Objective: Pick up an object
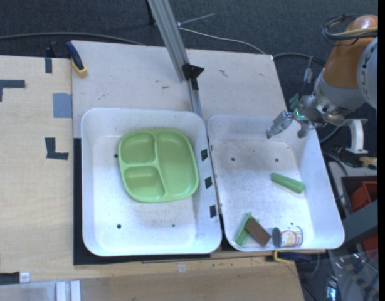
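Observation:
My gripper hangs over the far right corner of the right bin, with nothing seen between its fingers. A green stick lies in the right bin's right half, well in front of the gripper. Along that bin's near edge lie a green block, a brown block beside it, and a small can on its side. The left bin holds a green divided plate.
A slanted metal pole rises from the bench behind the bins. A blue and yellow clamp sits at the bench's far left corner. Cables run behind the bench.

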Motion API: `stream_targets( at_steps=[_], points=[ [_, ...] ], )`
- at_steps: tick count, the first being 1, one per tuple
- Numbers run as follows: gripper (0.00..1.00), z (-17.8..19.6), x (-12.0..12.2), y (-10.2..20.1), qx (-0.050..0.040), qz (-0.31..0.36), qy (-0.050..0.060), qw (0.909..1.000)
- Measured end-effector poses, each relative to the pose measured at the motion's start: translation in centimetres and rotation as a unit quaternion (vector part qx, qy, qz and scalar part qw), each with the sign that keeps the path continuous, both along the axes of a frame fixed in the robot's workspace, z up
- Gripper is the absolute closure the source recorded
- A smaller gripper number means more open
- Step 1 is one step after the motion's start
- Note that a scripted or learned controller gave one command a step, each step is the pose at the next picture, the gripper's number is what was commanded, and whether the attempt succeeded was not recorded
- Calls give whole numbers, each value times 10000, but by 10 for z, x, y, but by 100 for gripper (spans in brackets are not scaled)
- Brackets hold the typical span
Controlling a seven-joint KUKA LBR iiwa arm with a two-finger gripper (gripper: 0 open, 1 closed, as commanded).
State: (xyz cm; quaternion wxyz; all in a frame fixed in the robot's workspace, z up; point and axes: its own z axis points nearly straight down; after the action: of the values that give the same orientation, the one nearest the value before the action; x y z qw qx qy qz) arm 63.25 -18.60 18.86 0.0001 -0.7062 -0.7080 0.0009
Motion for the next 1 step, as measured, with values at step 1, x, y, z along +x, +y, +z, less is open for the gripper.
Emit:
stream_targets(
  at_steps=[1],
  points=[
    [0,-44,1,0,2,0,21,10000]
  ],
)
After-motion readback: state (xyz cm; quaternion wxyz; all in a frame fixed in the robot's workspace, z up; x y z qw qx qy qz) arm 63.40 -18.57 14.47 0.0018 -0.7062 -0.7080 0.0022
